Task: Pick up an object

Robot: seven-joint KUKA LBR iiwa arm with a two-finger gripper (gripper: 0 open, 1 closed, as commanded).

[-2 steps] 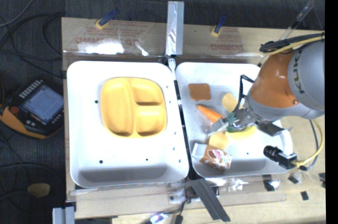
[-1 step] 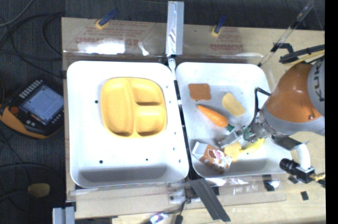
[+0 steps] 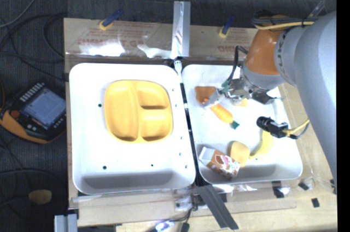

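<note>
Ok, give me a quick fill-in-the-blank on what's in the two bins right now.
1. The yellow divided tray lies in the ____ bin.
2. The tool hangs over the ____ bin.
3. The banana lies in the same bin as the small carton, on the carton's ____ side in the camera view.
4. The tray has ____ compartments.

Missing words: left; right; right; three

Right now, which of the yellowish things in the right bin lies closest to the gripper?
The small orange-yellow bottle-shaped piece, just below the gripper. The banana and the rounded yellow piece lie farther toward the bin's front.
</note>
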